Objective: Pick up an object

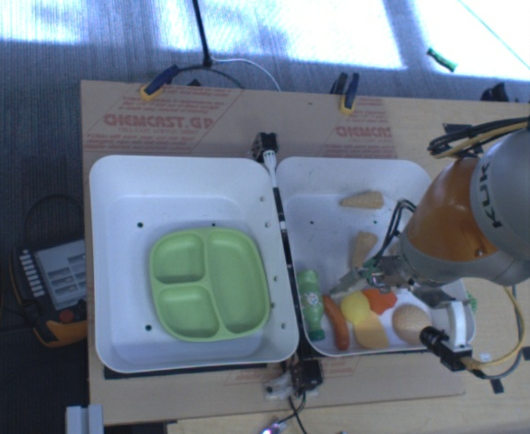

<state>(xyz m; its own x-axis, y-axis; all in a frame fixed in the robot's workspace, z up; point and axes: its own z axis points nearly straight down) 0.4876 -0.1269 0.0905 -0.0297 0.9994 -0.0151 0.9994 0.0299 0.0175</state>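
The pincer (366,280) hangs low over the toy food (the approach step, I judge); whether it is apart or together I cannot tell. Just below it lies a round yellow plastic fruit (355,307). Next: descend, then close.

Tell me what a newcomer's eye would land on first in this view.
First, the light green divided plastic plate, lying alone in the left white bin. Next, the grey arm with its orange band, reaching in from the right over the right white bin. Below it, a cluster of small toy foods, among them a yellow round piece and a green bottle, crowds that bin's near edge.
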